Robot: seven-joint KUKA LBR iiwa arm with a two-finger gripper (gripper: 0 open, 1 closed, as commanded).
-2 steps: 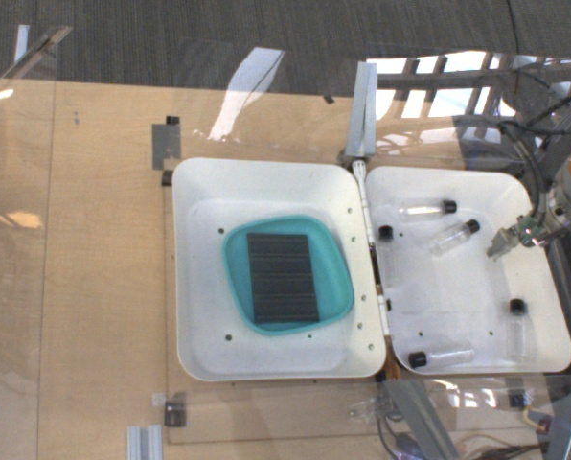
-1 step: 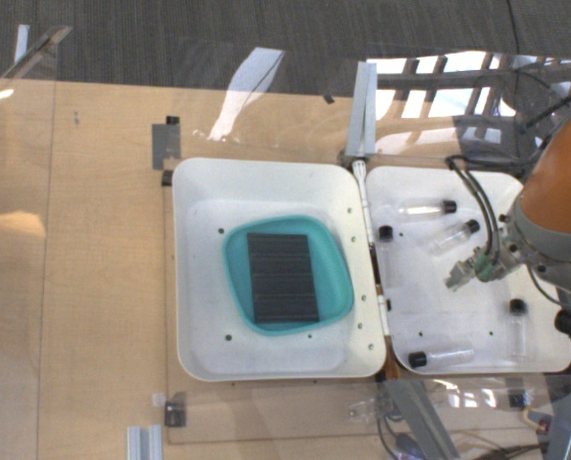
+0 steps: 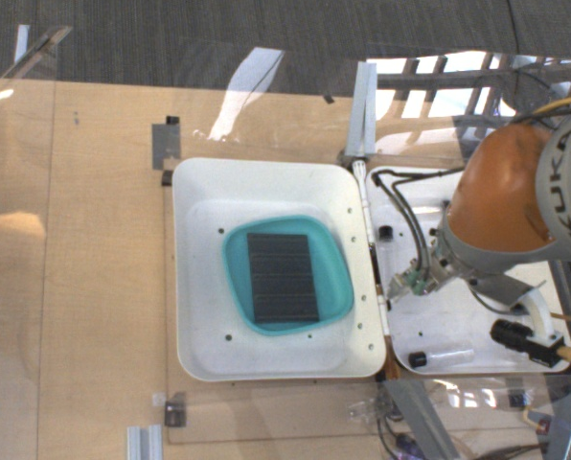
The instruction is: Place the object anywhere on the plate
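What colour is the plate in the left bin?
The plate is teal, with a dark grey ribbed object lying on it; the camera view shows it.

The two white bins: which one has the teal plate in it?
The left bin holds the teal plate, with a dark ribbed block lying on it. The right bin lies under the arm.

Arm (image 3: 515, 195) as I see it, right side of frame: large rounded orange band, glossy, with pale highlights on top. Grey casing at far right edge of frame carries dark letters "KU", cut off by frame edge. Grey ring under orange section, at wrist. Black cables (image 3: 408, 214) loop from upper centre-right down toward wrist. Small green-and-metal fitting (image 3: 412, 281) at lower left of wrist; detail too fine for me to resolve.
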